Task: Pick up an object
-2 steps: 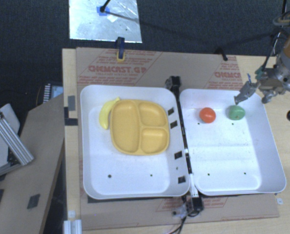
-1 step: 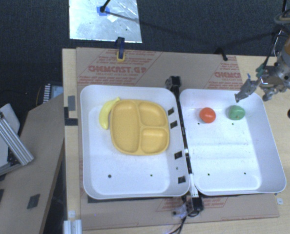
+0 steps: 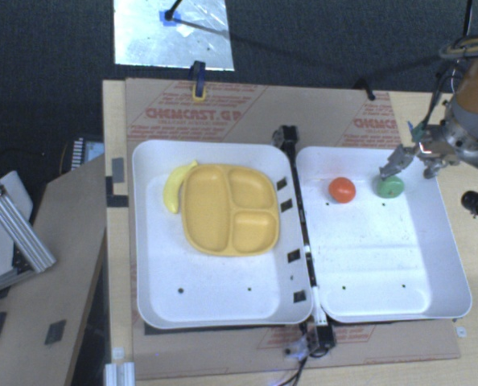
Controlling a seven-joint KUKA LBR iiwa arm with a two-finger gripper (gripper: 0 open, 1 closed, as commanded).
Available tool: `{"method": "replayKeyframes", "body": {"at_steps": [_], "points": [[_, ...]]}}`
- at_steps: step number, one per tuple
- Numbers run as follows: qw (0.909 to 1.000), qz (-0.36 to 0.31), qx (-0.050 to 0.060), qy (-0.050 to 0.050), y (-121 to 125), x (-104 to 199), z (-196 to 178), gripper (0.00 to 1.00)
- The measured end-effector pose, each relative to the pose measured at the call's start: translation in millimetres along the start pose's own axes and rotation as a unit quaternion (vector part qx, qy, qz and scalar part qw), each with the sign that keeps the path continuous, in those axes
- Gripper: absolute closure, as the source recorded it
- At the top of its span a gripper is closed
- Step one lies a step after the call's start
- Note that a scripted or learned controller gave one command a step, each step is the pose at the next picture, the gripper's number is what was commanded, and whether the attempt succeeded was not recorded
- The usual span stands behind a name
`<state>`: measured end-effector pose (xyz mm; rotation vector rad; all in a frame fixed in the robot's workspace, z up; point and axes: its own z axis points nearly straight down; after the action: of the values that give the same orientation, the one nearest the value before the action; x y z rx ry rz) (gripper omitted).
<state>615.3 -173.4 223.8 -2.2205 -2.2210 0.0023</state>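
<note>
Two white bins sit side by side on the desk (image 3: 78, 215), resting on a sheet of brown cardboard (image 3: 223, 111) with red print: "CHEMCAST GP" reads clearly above the left bin, and the same logo shows again at the upper right, partly cut off. More red lettering peeks out below the bins, too little to read.

Over in the right bin (image 3: 384, 288), an orange-red ball (image 3: 342, 190), tomato-like, lies near the back wall. Just to its right lies a green round object (image 3: 390, 186), small and glossy, close to the back edge as well. The two are near each other but apart.

Here's the gripper (image 3: 400, 163), coming in from the right edge on the grey arm (image 3: 468, 127), hovering right at the green object, its tip just above and touching it in this view. One of the fingers (image 3: 393, 163) shows as a pale metal piece angled down toward the green object; whether the pair is apart or closed, I cannot tell, and nothing is seen clamped between them.

The left bin (image 3: 215, 304) carries a yellow divided plate (image 3: 227, 210) with three compartments, and a yellow banana (image 3: 173, 187) tucked against its left rim, touching it.

A shiny foil square (image 3: 173, 22) with a blue mark lies behind on the dark carpet.
</note>
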Motion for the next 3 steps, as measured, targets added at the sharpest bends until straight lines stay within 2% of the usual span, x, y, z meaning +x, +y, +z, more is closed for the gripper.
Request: {"method": "replayKeyframes", "body": {"at_steps": [2,3], "points": [[1.0,0.0,0.0,0.0,-13.6,-6.2,99.2,0.0],[1.0,0.0,-0.003,-0.001,-11.5,-6.6,85.5,1.0]]}}
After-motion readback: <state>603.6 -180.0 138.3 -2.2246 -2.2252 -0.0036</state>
